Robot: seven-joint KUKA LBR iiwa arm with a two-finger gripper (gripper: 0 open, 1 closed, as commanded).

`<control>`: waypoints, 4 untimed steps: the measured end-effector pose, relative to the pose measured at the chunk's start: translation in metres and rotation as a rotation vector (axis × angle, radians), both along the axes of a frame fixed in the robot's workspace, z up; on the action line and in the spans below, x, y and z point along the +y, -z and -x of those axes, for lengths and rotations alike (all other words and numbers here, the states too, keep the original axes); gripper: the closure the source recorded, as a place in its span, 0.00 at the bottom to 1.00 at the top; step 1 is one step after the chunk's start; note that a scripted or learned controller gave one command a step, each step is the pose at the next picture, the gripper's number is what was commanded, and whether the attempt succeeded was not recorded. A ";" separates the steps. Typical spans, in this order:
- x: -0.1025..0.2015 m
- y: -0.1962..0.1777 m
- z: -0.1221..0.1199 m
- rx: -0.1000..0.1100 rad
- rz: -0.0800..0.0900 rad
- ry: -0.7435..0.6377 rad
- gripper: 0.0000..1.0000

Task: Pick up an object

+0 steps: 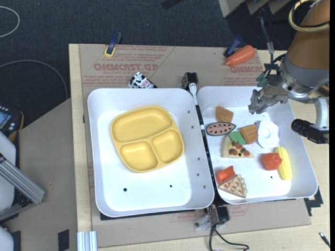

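Observation:
The right bin [306, 179] holds several toy foods: a brown bread piece [224, 114], a watermelon slice [220, 128], a pizza slice [236, 149], a green leaf [237, 138], a white fried egg [267, 133], a red tomato [271, 161], a yellow corn cob [284, 162] and a red-and-tan wedge [232, 182]. My gripper [260, 104] hangs over the bin's back right part, above and behind the egg, with nothing seen between its fingers.
The left bin [99, 184] holds a yellow three-compartment plate [147, 138]. An orange carrot toy [240, 56], a black-and-white toy [141, 81] and clamps lie on the bench behind the bins. The arm's orange band [311, 14] stands at the top right.

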State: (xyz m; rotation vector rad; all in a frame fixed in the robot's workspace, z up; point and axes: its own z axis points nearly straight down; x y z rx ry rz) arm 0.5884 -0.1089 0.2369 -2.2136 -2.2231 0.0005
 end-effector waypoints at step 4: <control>0.018 0.021 0.015 -0.005 0.003 0.003 1.00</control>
